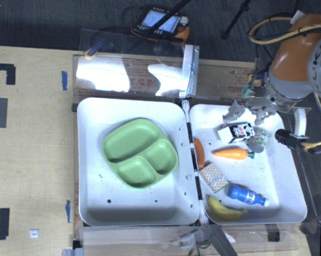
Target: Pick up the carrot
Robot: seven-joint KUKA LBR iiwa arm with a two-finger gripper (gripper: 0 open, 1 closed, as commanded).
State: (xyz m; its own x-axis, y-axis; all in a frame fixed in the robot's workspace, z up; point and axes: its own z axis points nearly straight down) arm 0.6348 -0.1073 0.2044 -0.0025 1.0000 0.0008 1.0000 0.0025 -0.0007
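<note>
The tool (250, 113) hangs over the far part of the right bin (291, 173), its two fingers spread apart and grasping nothing. One finger (233, 113) points toward the bin's middle wall, the other sits near the arm's grey wrist, under the orange band. Directly below the spread fingers lies a small black-and-white packet (237, 131), and just beside that a crumpled pale wrapper (258, 139).

The carrot (231, 153) lies on the bin floor just nearer the camera than the packet, flat, its thick end toward the wrapper and its tip toward the middle wall. It is apart from the tool. An orange-brown oblong item (199, 153) rests against the middle wall beside the carrot's tip. Nearer still lie a checkered packet (213, 177), a blue bottle (246, 196) on its side, and a banana (223, 209) at the near edge.

The left bin (88, 190) holds a green divided plate (140, 152). Both bins sit on the wooden counter (29, 145).
</note>
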